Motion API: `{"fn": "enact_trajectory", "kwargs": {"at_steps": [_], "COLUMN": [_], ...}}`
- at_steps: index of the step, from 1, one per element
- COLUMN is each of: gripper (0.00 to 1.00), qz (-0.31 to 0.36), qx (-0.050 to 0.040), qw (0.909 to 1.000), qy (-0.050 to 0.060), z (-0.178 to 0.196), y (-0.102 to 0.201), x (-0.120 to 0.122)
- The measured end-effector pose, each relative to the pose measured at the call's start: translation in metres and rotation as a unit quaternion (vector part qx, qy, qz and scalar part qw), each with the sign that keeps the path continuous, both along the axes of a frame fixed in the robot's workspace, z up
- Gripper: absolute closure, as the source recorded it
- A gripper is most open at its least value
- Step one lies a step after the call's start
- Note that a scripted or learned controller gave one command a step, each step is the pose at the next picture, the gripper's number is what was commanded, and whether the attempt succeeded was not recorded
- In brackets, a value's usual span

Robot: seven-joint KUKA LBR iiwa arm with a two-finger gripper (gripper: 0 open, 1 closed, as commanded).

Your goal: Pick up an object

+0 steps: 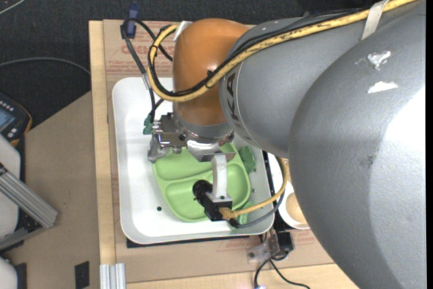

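Green dish [177,181] lies in the near-right part of the left white bin [132,166] | gripper [162,140] over the dish's far-left edge, honestly can't tell if it's clenched or released | grey arm [325,112] blocks the bin's right side | tan round thing [294,211] just past the bin's right rim

I'm seeing a dish [177,203] lying in the left bin [132,145], toward its near right corner, under the arm [304,112]; a cup [295,211] is sitting just past that bin's right wall.
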State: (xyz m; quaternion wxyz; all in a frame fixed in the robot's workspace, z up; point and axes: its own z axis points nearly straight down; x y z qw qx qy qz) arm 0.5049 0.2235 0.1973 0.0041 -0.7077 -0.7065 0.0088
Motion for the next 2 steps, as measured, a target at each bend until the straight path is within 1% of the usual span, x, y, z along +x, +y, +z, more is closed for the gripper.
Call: {"fn": "enact_trajectory", "kwargs": {"at_steps": [1, 2], "gripper": [1.00, 1.00], "qz": [0.000, -0.002], "qx": [0.0041, 0.0014], "qw": [0.9999, 1.0000], "qy": [-0.009, -0.005], "z": [0.020, -0.027], "y": [0.002, -0.043], "x": [0.004, -0.008]}}
